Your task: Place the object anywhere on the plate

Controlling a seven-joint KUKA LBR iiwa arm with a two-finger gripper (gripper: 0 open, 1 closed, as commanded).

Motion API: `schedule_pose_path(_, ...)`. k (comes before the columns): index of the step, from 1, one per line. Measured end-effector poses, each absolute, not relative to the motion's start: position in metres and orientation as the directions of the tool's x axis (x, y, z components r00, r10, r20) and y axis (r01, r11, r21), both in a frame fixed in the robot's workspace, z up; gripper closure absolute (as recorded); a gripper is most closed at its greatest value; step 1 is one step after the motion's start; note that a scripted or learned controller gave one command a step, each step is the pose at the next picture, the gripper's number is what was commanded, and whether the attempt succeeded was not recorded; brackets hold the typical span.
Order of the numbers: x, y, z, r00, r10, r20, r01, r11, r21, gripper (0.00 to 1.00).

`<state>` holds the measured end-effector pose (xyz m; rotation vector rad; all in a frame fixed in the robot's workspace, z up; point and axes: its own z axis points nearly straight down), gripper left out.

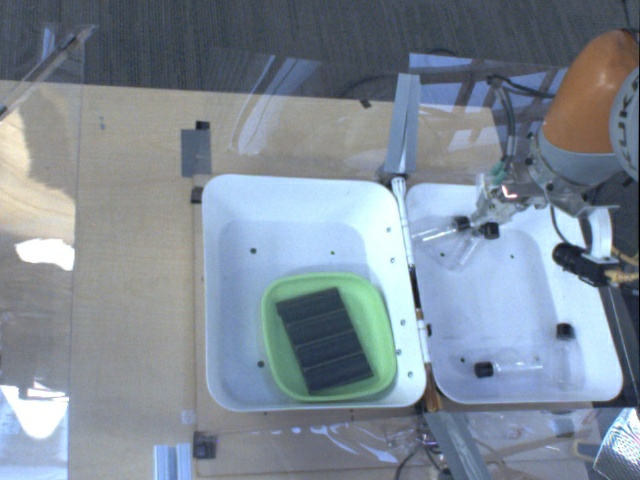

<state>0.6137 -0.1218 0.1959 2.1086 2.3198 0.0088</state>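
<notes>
A dark ridged block (322,340) already lay on the green plate (375,308) in the left bin (230,268). My tool (478,220) hovered over the right bin (520,288) beside a clear vial (447,232); whether it gripped anything, I couldn't tell.

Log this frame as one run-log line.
arm: over right bin far corner | claw: above clear vials | green plate: left bin, holds dark ridged block | placement: not yet done
</notes>
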Motion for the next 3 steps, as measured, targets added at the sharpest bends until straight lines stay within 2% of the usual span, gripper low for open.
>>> schedule_pose_path(1, 0.582, -0.088, 0.143, -0.127, 0.992, 0.000, 0.992, 0.127, 0.004, 1.00)
schedule_pose_path(2, 0.507, -0.043, 0.185, -0.093, 0.996, 0.000, 0.996, 0.093, 0.005, 1.00)
schedule_pose_path(3, 0.489, 0.026, 0.213, -0.173, 0.985, 0.000, 0.985, 0.173, 0.007, 1.00)
